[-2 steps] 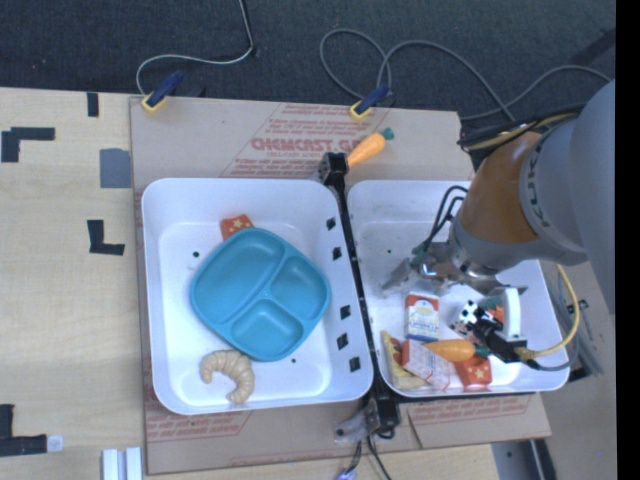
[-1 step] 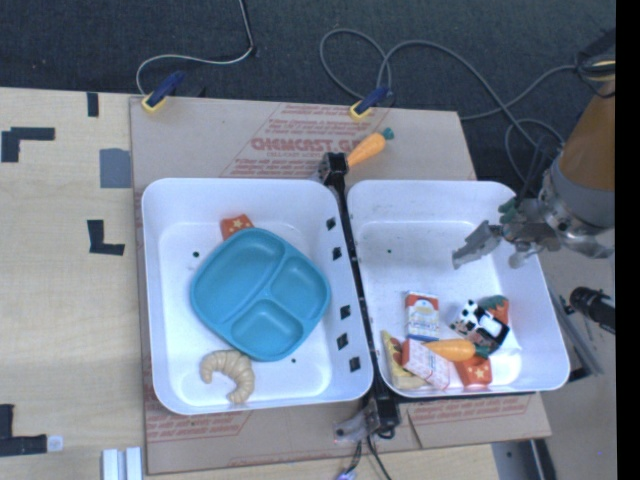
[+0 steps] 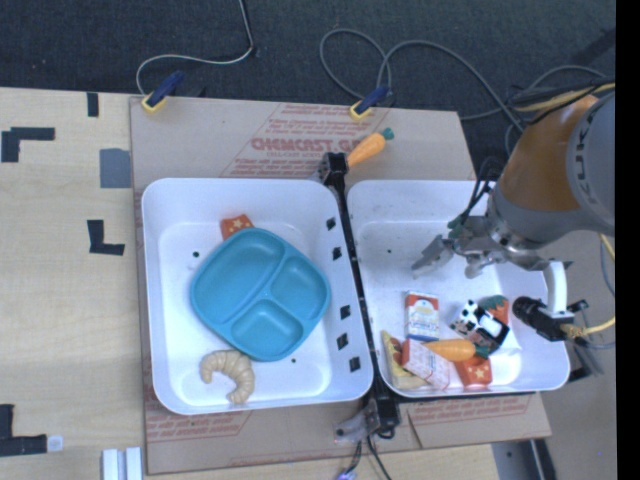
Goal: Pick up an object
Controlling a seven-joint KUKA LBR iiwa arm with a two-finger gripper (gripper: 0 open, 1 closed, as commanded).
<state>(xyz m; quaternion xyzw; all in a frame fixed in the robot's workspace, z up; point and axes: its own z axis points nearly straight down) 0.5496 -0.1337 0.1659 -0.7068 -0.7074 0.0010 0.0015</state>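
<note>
One blue plate [image 3: 262, 293], one croissant [image 3: 229, 372], one gripper [image 3: 437, 255].

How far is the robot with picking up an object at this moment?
Nothing looks picked up yet. The gripper hangs over a bare part of the right bin, with nothing seen between its fingers. The carton, toy carrot and panda toy lie in that bin's near part. Reaching one, gripping and lifting are all left.
</note>
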